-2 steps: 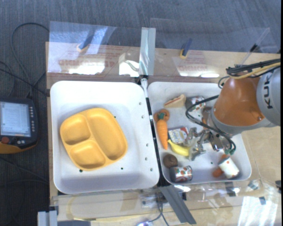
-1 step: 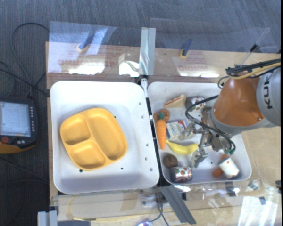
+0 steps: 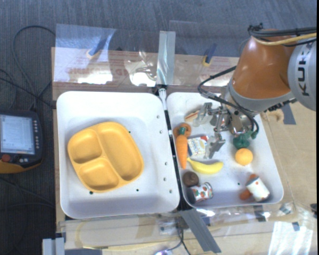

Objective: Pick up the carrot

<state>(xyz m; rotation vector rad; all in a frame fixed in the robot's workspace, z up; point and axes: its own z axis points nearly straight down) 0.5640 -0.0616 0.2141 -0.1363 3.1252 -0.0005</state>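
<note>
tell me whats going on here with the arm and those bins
A grey and orange robot arm reaches in from the right over the right bin, which holds toy food. Its gripper hangs above the middle of that bin, near a small white carton. The carrot it is meant to pick up lies along the bin's left wall, apart from the gripper, with a banana just beside it. The left bin holds a yellow divided tray.
</note>
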